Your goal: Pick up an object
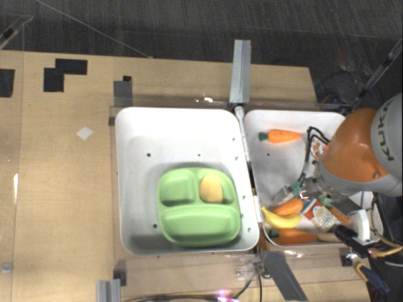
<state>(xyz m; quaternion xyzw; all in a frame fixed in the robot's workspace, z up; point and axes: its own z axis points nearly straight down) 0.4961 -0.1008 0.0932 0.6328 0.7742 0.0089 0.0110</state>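
So the landmark here is the green plastic compartment tray [198, 216], sitting in the left shallow white bin [145, 143]. There's a yellow egg-shaped thing [212, 188] in its upper right compartment.

Everything else is off to the tray's right, in the right white bin [277, 162]: an orange toy carrot [283, 136] lying alone near the far wall, then a pile at the near edge with a yellow toy banana [281, 218], another orange carrot-looking piece [288, 206], an orange item [295, 236] below the banana, and a small printed carton [318, 216].

The grey and orange arm's gripper [301, 189] hangs right over that pile. Honestly can't tell how wide the claw is or whether it's got anything.
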